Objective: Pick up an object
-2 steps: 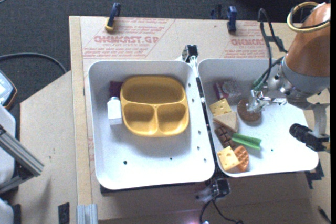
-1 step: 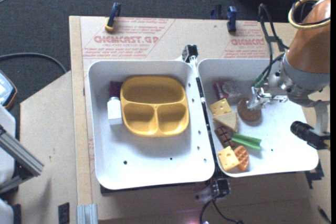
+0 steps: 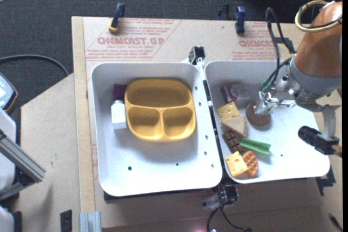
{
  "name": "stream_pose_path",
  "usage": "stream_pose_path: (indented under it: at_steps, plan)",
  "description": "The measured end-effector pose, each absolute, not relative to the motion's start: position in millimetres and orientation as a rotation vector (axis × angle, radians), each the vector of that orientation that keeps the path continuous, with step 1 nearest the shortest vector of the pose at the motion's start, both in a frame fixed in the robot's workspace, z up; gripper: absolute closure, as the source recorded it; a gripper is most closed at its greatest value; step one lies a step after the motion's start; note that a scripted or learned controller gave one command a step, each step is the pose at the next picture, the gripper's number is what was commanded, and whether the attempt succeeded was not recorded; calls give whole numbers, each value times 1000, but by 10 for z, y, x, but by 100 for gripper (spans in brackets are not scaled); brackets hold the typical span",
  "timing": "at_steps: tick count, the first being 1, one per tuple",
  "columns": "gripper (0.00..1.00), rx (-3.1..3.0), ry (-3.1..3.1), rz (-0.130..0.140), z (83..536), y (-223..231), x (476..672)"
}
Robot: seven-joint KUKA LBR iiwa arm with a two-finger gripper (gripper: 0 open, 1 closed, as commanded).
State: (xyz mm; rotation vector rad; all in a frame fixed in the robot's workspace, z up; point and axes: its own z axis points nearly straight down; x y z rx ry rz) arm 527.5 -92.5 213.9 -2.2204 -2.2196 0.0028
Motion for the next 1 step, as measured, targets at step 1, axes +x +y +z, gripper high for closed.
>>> stream_pose_path:
  at_steps: [1]
  plan:
    - [100, -2224, -2223, -2, 2240, -1009, 5245]
